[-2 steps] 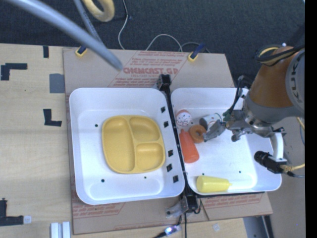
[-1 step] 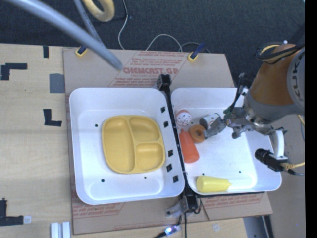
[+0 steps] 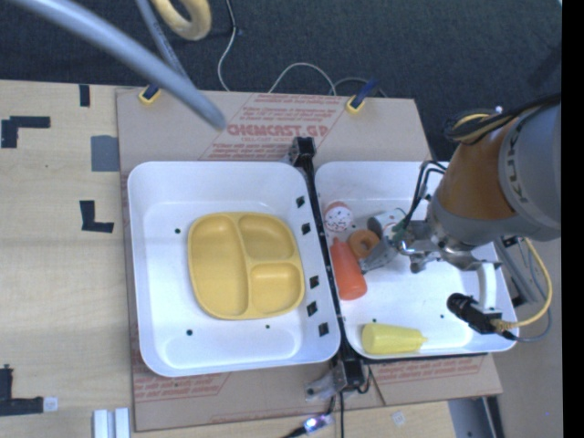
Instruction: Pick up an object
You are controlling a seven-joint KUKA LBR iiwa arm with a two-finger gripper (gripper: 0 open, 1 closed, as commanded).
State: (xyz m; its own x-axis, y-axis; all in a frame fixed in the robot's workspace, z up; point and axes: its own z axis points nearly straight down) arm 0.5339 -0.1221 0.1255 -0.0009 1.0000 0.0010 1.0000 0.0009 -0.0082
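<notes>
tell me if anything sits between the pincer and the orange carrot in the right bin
Nothing visible does. The pincer sits low in the right bin, just right of the orange carrot. The small brown ring lies beside both, above the carrot, not across the gap.

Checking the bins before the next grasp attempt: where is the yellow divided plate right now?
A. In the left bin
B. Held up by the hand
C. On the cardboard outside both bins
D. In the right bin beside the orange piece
A: the yellow divided plate lies flat on the floor of the left bin, while the hand is over the right bin near the orange piece.
</notes>
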